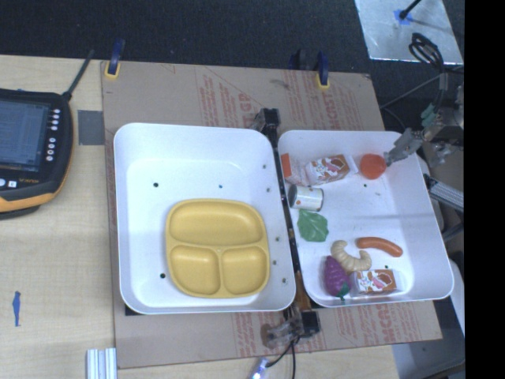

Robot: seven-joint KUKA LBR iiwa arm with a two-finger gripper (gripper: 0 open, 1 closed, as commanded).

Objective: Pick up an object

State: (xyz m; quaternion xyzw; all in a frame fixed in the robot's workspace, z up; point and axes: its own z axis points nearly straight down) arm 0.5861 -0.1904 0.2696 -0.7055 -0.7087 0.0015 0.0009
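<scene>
Two shallow white bins sit side by side on a cardboard sheet. The left bin holds a yellow divided plate toward its six o'clock side. The right bin carries the small objects: a red tomato at about one o'clock, a red-and-white snack packet at eleven o'clock, a small can lying on its side at nine o'clock, with a green leafy piece just below it. Toward six o'clock lie a purple bunch of grapes, a pale curved banana-like piece touching it, and a small printed box; a sausage lies near four o'clock. The gripper reaches over the bin's rim at one o'clock, its tip just beside the tomato; whether it is open or closed cannot be told. A handheld control pendant rests on the bench at nine o'clock.
</scene>
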